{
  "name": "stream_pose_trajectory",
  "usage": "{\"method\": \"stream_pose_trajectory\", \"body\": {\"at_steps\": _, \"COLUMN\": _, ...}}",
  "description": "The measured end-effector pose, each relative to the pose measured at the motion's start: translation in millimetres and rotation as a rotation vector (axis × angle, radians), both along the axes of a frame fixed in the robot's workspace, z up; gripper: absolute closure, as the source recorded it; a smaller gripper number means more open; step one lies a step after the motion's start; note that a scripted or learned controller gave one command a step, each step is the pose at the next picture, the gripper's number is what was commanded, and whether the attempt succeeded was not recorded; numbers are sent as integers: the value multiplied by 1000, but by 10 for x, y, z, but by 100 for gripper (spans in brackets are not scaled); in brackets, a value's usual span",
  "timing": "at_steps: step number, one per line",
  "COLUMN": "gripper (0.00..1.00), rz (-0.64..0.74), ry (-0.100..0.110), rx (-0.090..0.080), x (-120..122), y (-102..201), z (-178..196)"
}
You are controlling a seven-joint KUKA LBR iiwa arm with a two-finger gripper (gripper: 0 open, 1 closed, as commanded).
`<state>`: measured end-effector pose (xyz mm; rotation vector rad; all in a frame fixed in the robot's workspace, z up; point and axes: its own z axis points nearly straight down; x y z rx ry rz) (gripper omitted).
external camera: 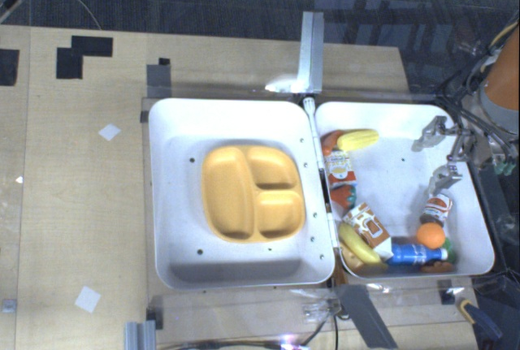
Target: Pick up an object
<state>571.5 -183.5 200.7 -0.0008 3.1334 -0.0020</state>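
Objects crowd the right bin [406, 117]: a yellow banana [357, 140] lying left-right at the top, red-labelled packets [340, 170] below it, and a blue bottle [416, 254] lying left-right beside an orange ball [431, 235]. Label writing is unreadable. The gripper [444, 152] hangs above, fingers spread, holding nothing.

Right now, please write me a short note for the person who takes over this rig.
Gripper: open, over the right bin, holding nothing.
Left bin: a yellow tray.
Right bin: banana and red packets along the left wall; a box, a second banana, blue bottle, orange and small bottle near the front.
Done: nothing picked yet.
Left: grasp one object and lift it.
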Motion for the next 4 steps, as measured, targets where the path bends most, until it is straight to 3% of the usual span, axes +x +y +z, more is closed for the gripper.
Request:
{"method": "stream_pose_trajectory", "body": {"at_steps": 1, "gripper": 0, "rz": 90, "ry": -10, "rx": -3, "x": 407, "y": 327, "z": -1096}}
{"method": "stream_pose_trajectory", "body": {"at_steps": 2, "gripper": 0, "rz": -366, "ry": 68, "rx": 9, "x": 889, "y": 222, "z": -1120}}
{"method": "stream_pose_trajectory", "body": {"at_steps": 3, "gripper": 0, "rz": -136, "ry": -6, "rx": 0, "x": 876, "y": -162, "z": -1105}}
{"method": "stream_pose_trajectory", "body": {"at_steps": 4, "gripper": 0, "rz": -433, "ry": -4, "rx": 4, "x": 389, "y": 240, "z": -578}}
